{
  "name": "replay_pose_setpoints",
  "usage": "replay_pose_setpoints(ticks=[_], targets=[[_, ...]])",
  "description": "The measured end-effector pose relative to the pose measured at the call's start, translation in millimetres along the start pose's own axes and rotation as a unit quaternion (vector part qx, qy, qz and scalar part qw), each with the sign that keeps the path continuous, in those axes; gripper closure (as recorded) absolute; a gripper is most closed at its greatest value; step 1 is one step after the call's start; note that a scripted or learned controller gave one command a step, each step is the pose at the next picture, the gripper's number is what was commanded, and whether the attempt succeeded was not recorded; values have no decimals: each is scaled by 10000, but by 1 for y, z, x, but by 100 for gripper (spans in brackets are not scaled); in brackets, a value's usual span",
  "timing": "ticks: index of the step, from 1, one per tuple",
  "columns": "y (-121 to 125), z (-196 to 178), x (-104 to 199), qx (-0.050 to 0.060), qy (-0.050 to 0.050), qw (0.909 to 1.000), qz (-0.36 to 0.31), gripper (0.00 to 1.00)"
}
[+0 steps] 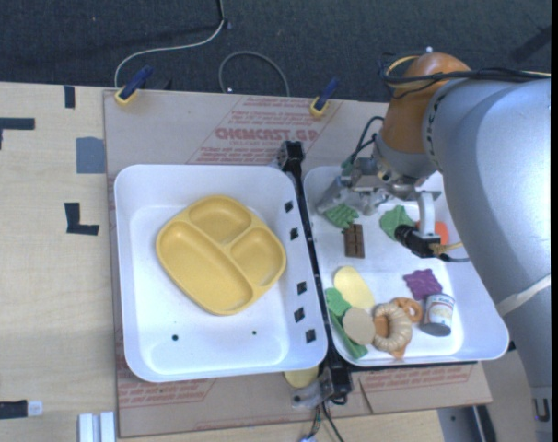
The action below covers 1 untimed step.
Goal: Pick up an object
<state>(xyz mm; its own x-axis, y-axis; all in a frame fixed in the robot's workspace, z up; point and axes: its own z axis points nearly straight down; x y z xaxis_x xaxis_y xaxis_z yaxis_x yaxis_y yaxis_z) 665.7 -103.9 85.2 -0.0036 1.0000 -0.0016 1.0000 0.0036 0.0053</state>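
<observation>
My gripper hangs low over the far part of the right bin, below the grey arm and its orange band. Just under and beside it lie a green leafy piece and a small brown bar. Another green piece lies to its right. Nearer the front are a yellow oval, a tan disc, a pretzel-like pastry, a purple piece and a small can. Nothing shows as held.
The left bin holds a yellow divided plate. A black divider with clips runs between the bins. The arm's bulk covers the right bin's far right corner. Two clamps hold the board at the back.
</observation>
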Motion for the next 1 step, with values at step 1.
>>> replay_pose_setpoints(ticks=[1], targets=[[-21,-1,-12,8,-1,10000,12,0]])
